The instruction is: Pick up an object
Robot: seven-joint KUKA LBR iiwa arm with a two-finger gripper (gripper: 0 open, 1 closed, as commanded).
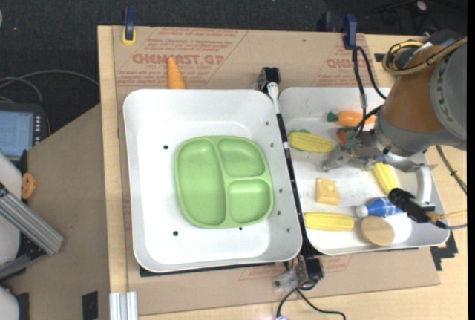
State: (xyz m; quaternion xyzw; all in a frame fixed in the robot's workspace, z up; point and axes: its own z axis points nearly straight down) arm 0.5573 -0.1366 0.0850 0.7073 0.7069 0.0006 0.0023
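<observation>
The right bin holds several toy foods. There is a corn cob at its left, another corn cob at the front and a third by the arm. A yellow cheese wedge lies in the middle, and an orange carrot-like toy sits at the back. A blue bottle and a tan round disc are at the front right. My gripper hangs low in this bin, between the back corn cob and the cheese, just in front of the orange toy.
The left bin carries a green divided plate. An orange carrot lies on the bench behind the left bin. A black clip sits where the bins meet. Cables run across the back right.
</observation>
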